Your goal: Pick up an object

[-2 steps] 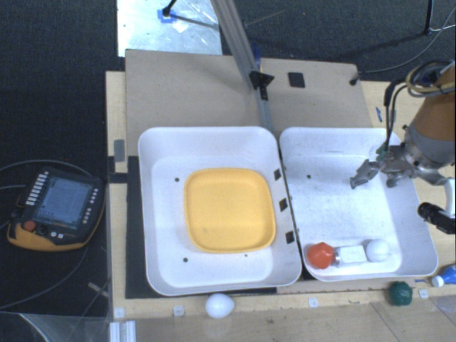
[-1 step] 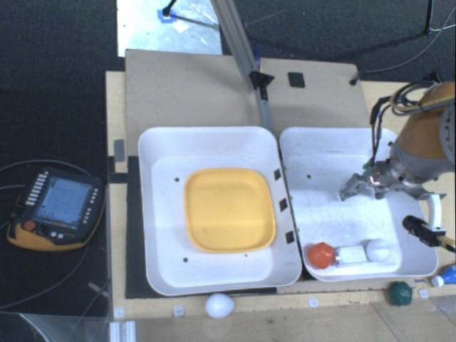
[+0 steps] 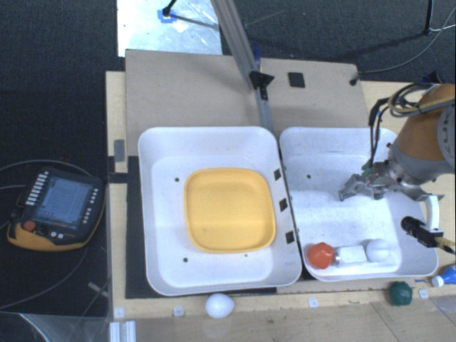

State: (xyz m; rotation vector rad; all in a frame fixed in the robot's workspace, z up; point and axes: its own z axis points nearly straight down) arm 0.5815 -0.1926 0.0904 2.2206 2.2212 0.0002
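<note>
Arm entering from the right, its claw (image 3: 354, 188) low over the right bin (image 3: 335, 148); how far the claw is open cannot be told. Toward the bin's near edge, below the claw, a white bottle with an orange cap (image 3: 349, 254) lies lengthwise, cap leftward. Bare floor lies left of the claw.

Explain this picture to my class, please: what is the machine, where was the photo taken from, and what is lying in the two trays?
One camera looks down at a slant on a bench. The grey and orange robot arm reaches in from the right; its gripper hangs over the right bin. I cannot tell whether it holds anything. Along that bin's near edge lie an orange-red ball and a white object. The left bin holds a yellow square plate. A white egg-shaped thing lies on the bench.
</note>
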